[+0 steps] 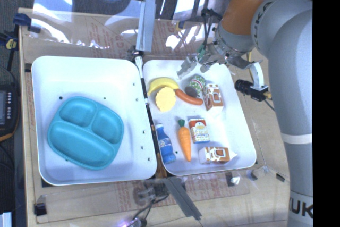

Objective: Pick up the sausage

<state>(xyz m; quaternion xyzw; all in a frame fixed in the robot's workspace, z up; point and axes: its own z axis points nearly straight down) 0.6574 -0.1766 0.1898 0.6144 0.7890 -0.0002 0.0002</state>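
From above, the small orange-red plastic sausage (pixel 187 96) lies in the right-hand white bin (pixel 241 133), long axis slanting left to right, beside the yellow banana (pixel 163 84). The metal two-finger claw (pixel 195 64) hangs spread apart, grasping nothing, just beyond the sausage toward the bin's far rim.

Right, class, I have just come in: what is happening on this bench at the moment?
A grey robot arm with an orange band reaches in from the right, its two-finger gripper hovering over the far end of the right-hand shallow white bin. That bin holds toy food: the reddish-orange sausage lying beside a yellow banana, plus an orange carrot, a blue bottle and small cartons. The sausage is not yet lifted. The left-hand white bin holds a blue divided plate.
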